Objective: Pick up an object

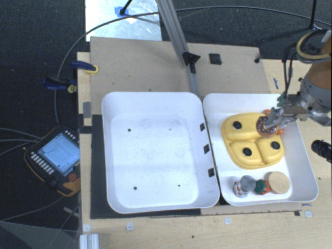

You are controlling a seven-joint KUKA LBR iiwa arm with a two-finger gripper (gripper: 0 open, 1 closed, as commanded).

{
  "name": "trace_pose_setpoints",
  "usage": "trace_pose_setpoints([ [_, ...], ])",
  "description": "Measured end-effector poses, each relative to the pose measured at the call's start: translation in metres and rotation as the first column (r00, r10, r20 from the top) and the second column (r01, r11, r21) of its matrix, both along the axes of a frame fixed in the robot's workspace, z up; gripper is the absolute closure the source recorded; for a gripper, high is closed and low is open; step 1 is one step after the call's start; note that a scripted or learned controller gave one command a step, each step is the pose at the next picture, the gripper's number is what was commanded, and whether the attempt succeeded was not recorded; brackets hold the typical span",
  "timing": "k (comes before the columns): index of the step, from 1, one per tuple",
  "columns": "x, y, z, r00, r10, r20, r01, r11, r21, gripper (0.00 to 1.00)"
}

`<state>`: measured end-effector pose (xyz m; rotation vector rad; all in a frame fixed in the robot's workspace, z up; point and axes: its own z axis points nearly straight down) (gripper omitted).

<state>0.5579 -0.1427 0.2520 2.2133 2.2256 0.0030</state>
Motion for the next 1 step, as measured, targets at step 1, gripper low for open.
trace_pose_setpoints([
  [1, -0.0143, 0.056, 0.0032, 1.0, 0.004, -0.002, -0.004, 1.0, 0.002, 1.0],
])
